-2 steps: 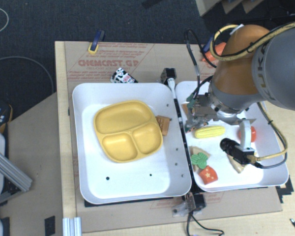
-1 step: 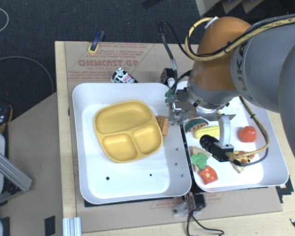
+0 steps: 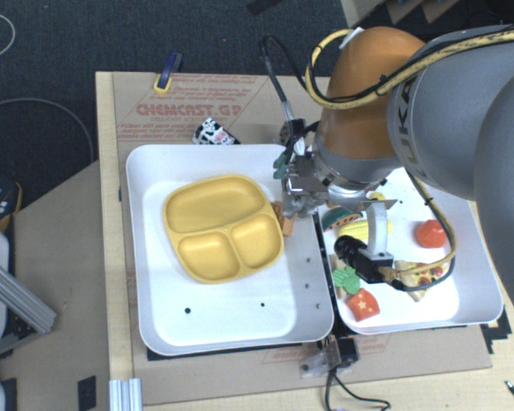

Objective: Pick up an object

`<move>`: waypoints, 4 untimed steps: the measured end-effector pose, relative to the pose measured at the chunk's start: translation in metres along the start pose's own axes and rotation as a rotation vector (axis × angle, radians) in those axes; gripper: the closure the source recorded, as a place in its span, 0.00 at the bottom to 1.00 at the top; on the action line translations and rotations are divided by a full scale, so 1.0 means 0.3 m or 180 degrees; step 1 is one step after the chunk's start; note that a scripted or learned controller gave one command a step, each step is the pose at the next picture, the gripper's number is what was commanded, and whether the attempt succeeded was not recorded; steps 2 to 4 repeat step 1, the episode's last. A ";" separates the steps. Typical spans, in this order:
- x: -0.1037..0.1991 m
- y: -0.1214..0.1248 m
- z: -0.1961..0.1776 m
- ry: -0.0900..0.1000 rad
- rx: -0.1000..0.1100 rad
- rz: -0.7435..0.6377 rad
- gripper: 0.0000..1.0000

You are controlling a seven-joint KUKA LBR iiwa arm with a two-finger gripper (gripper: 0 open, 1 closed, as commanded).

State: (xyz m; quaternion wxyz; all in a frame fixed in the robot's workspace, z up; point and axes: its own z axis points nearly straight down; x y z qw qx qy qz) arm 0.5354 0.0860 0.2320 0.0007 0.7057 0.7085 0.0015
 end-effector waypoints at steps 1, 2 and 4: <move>0.003 0.005 0.046 -0.0005 0.0022 0.0007 1.00; 0.003 0.005 0.046 -0.0005 0.0022 0.0007 1.00; 0.003 0.005 0.046 -0.0005 0.0022 0.0007 1.00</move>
